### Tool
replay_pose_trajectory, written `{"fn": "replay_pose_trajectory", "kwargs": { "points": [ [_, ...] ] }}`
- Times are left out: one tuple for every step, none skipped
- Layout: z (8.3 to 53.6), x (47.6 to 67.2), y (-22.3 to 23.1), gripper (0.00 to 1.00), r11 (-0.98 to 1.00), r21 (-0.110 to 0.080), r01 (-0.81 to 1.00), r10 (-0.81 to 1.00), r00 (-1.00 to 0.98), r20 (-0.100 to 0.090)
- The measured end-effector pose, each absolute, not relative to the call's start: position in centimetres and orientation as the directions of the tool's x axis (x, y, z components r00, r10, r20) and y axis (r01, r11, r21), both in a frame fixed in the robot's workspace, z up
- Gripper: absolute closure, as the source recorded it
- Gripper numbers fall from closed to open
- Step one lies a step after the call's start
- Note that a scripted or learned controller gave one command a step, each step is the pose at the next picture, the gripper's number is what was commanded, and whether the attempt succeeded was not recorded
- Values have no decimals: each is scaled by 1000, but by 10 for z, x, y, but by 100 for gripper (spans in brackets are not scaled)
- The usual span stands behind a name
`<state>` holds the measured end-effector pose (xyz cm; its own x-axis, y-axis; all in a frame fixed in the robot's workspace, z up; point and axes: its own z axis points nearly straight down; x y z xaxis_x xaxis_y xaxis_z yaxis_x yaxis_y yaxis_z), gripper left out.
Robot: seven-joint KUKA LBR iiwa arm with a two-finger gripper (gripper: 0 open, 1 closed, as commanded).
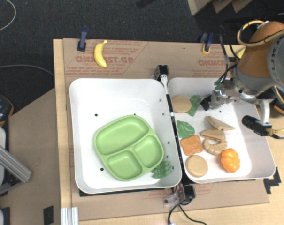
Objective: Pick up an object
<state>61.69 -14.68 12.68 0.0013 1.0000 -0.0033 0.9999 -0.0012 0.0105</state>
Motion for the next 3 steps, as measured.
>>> {"fn": "replay_pose_trajectory", "kwargs": {
  "points": [
    [137,617,-147,100,-1,13,1000,1000,1,-4],
    [147,618,-147,100,-1,15,1000,1000,1,-5],
    [100,626,-172,100,-1,1,1000,1000,1,-2]
  ]
}}
